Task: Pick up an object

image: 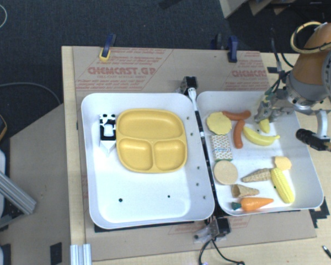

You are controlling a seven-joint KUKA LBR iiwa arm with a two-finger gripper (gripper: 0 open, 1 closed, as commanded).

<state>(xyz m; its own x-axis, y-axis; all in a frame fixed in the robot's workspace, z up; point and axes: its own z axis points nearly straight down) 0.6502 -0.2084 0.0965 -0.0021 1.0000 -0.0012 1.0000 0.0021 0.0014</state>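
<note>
My gripper (264,113) hangs over the back part of the right bin (311,173), at the end of the grey arm with its orange band. It is just above the upper end of a yellow banana (262,138). Whether it touches the banana I cannot make out. A red sausage (236,115) lies left of the gripper and a second sausage (238,134) lies beside the banana. A yellow round piece (219,123) sits further left.
The right bin also holds a wafer packet (221,146), a round cookie (226,172), a cone (257,175), corn (283,185) and a carrot (255,203). In the left bin (149,206) sit a yellow divided plate (151,139) and a black-and-white block (107,127).
</note>
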